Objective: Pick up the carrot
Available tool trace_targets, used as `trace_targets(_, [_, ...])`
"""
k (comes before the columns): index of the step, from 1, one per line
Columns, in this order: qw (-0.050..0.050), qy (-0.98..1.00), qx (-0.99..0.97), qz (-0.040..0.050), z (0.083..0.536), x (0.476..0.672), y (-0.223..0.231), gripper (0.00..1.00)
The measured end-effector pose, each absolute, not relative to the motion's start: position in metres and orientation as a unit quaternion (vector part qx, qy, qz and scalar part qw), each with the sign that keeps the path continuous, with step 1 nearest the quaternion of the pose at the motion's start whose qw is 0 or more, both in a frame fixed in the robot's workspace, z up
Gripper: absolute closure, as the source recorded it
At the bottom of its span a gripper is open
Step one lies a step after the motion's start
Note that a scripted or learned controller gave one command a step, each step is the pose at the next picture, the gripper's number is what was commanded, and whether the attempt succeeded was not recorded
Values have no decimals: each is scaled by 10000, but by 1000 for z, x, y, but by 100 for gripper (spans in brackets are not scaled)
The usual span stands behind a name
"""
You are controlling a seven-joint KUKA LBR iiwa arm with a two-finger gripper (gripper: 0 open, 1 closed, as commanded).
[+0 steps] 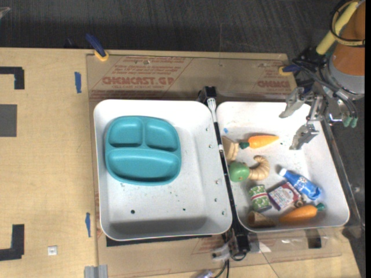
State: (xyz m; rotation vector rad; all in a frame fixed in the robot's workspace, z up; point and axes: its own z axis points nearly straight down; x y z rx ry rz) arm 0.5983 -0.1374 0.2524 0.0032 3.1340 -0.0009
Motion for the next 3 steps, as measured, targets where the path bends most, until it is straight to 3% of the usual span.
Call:
trace_targets(1, [70, 10000, 9, -9, 104, 615, -111, 0])
trace_targets(2, [53, 9909, 1347, 0, 89, 606, -157, 0])
trace_targets(3, [129, 9911, 1326, -10, 104, 611, -156, 100])
